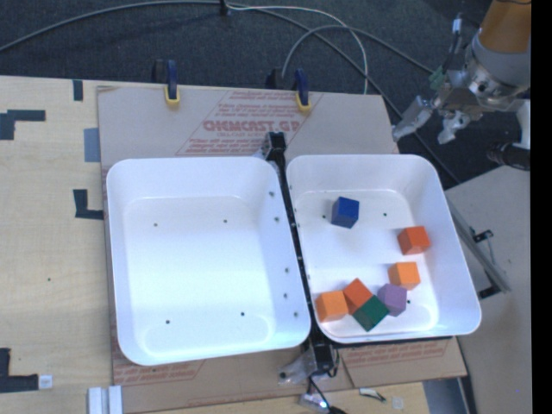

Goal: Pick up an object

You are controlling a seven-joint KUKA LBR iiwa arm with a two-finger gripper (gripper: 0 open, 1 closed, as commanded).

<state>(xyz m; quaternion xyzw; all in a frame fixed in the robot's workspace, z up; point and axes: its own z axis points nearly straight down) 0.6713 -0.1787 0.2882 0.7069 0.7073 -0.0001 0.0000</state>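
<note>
End effector (429, 126) hung above the bench, beyond the right bin's (448, 198) far corner, fingers spread wide and holding nothing.

Seven blocks lay in the right bin: a blue cube (345, 211) near its middle, an orange cube (414, 240) by the right wall, another (404, 274) below it, and orange (331, 305), red-orange (357, 293), green (371, 313) and purple (392, 298) cubes clustered at the near edge.

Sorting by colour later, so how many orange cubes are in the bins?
4, all in the right bin: one by its right wall, one below that, two touching at the front. None looks hidden.
</note>
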